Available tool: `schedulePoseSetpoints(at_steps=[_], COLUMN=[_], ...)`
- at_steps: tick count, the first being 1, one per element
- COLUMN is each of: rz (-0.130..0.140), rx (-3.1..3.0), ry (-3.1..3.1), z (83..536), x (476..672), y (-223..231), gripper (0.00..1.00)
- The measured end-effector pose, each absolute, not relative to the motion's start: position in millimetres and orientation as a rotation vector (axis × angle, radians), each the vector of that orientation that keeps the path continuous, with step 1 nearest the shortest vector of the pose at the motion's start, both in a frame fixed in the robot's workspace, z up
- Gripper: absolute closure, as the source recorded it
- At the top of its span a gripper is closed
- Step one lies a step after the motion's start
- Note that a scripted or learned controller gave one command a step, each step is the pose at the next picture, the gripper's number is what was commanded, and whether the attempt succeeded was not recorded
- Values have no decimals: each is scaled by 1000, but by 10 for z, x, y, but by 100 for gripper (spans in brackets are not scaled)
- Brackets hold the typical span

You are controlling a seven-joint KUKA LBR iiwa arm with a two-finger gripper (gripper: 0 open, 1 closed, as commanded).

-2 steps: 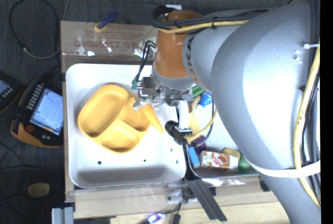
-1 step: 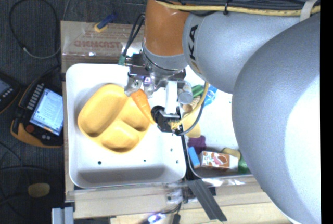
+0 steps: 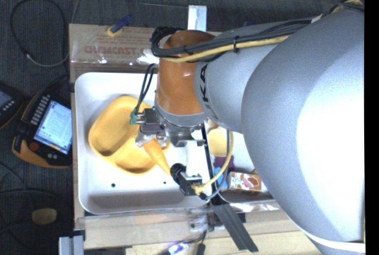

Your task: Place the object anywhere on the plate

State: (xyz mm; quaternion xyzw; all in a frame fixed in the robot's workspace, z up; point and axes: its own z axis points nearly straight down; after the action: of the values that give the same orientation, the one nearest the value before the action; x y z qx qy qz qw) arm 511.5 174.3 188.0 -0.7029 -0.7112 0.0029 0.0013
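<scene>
Gripper (image 3: 155,142) at the end of the large grey arm (image 3: 296,100) hangs over the left white bin (image 3: 89,189), just right of the picture's centre-left. Its orange wrist band (image 3: 177,79) sits directly above it at twelve o'clock. An orange carrot-shaped object (image 3: 159,156) pokes out from under the gripper, its pointed end aimed toward five o'clock. The gripper's body hides its fingers from above, so I cannot tell how wide it is or whether it truly has hold of the carrot.

The yellow plate (image 3: 115,126) lies in the same bin, at nine o'clock from the gripper, reaching from the bin's upper middle down to its centre. The carrot's thick end overlaps the plate's right edge, while its tip lies past the rim over bare white bin floor.

At four o'clock from the gripper, in the right bin, lie a pale yellow round item (image 3: 218,141) and a small brown and orange carton (image 3: 244,181). Black and yellow cables (image 3: 208,180) loop down from the wrist toward the lower edge. On the floor at nine o'clock rests an orange handheld controller (image 3: 44,129) with a lit screen.
</scene>
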Motion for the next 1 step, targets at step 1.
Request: schedulePoseSetpoints(at_steps=[1], rz=[9], rx=[-2206], ry=[-2233], z=[1882], x=[5116], y=[1744], gripper=[0])
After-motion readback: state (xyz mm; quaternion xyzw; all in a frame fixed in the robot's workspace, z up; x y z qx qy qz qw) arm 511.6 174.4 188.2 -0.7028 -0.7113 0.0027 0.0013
